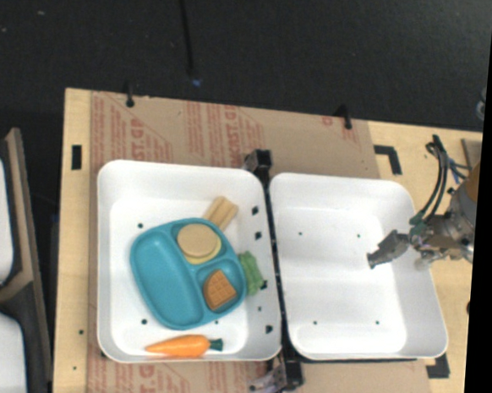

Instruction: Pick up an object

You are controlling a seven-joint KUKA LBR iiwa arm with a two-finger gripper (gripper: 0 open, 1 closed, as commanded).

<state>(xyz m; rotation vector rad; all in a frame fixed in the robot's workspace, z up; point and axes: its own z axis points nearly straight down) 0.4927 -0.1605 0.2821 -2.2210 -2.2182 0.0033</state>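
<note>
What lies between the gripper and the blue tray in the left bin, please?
In the camera view, bare white floor of the right bin, then the two bins' adjoining rims, separate the gripper from the blue tray; a green piece sits at the tray's near edge.

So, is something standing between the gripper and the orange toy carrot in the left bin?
Yes: the raised rims where the two white bins meet lie between the gripper and the orange toy carrot. Nothing else blocks it.
</note>
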